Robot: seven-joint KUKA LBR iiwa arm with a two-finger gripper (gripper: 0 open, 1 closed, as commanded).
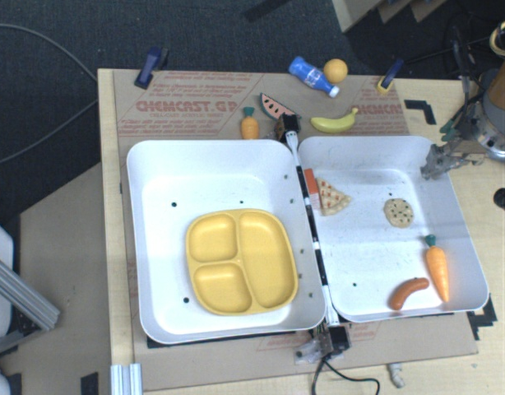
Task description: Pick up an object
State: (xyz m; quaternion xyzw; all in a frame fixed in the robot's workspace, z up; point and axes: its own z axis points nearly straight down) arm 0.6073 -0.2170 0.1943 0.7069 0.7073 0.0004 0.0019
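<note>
The right bin [376, 159] holds a pizza slice [333, 198], a cookie [398, 212], a carrot [437, 271] and a sausage [409, 293]. A small red piece [312, 189] lies against that bin's left wall. My gripper [434, 164] hangs over the bin's far right corner, up and to the right of the cookie. I see nothing held in it. The arm [485, 122] comes in from the right edge.
A yellow divided plate [240, 262] lies in the left bin [154, 188]. Behind the bins on the board lie a banana [335, 122], a blue bottle [312, 76], an orange [335, 69], a watermelon slice [273, 105] and a small orange toy [249, 127]. Blue clamps [150, 68] grip the board's back edge.
</note>
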